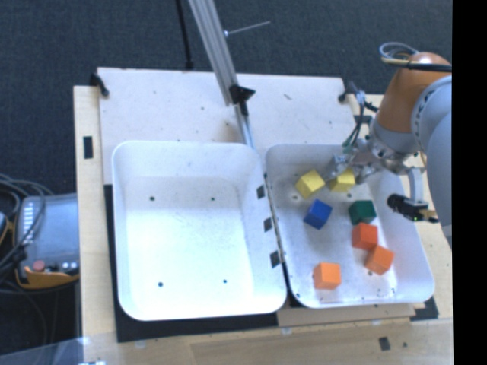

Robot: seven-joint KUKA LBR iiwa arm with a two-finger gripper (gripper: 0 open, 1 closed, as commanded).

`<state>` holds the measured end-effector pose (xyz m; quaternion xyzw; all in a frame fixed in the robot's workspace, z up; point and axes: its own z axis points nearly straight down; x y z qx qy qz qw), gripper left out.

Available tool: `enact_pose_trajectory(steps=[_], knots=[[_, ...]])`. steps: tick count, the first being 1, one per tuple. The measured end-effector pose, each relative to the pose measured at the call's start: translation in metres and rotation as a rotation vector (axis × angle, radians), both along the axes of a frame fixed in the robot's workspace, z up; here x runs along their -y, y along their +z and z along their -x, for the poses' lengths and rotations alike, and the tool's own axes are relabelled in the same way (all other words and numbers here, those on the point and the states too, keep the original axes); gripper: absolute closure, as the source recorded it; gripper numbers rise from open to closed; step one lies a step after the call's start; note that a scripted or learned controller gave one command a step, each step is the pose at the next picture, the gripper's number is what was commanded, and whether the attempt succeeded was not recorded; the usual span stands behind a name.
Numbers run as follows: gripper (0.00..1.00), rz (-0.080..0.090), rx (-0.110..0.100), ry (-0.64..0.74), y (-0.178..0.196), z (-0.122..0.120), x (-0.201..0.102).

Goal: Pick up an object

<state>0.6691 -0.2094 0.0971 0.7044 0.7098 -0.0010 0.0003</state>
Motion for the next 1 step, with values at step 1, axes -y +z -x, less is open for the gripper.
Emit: enact_pose_trajectory(steps=[1], knots=[[1.00, 0.003, 0.003, 0.003, 0.0130, -0.0010, 0.0010]])
